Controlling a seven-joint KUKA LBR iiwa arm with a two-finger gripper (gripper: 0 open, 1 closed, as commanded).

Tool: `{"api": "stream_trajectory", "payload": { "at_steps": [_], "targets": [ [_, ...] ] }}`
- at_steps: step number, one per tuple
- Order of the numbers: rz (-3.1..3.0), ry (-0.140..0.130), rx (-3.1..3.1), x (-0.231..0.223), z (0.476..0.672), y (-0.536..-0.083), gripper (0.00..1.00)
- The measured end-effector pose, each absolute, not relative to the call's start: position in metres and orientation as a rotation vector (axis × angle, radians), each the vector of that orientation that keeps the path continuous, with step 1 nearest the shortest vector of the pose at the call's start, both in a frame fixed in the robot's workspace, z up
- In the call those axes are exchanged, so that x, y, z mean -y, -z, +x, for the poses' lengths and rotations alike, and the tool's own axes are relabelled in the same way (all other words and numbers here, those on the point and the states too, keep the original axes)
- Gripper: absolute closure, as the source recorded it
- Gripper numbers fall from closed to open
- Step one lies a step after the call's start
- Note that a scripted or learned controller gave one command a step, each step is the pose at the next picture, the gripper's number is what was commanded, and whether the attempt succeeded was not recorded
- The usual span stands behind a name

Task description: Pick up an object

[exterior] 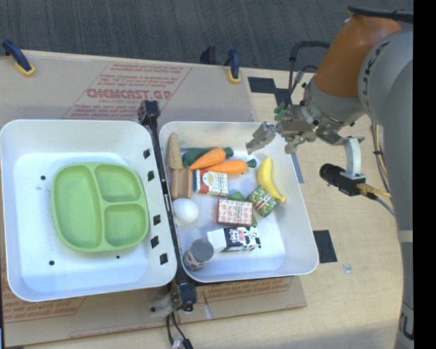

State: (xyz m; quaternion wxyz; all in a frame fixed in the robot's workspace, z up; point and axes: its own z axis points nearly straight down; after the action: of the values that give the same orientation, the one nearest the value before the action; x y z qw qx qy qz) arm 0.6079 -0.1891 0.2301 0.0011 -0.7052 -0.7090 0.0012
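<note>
A: Where's the hand (265, 135)?
B: Above the right bin's (299, 247) far rim, holding nothing; how wide it is I cannot tell.
A: Nearest target?
B: The banana (270, 179), just below it, beside the carrots (219, 162). I'd descend straight and straddle its narrow width, clear of the wall.

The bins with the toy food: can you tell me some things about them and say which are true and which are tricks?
1. The green plate sits in the left bin. True.
2. The banana is on the green plate. False: it lies in the right bin, near that bin's right side.
3. Two carrots lie in the right bin. True.
4. The gripper is holding the white egg. False: the egg lies in the bin, apart from the gripper.
</note>
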Motion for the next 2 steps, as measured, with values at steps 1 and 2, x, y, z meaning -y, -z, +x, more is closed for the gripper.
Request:
{"api": "stream_trajectory", "payload": {
  "at_steps": [1,2],
  "targets": [
    [-2.211,-0.004,2.226,0.197,0.537,-0.116,0.00],
    [-2.206,-0.005,2.233,0.197,0.539,-0.127,1.00]
  ]
}}
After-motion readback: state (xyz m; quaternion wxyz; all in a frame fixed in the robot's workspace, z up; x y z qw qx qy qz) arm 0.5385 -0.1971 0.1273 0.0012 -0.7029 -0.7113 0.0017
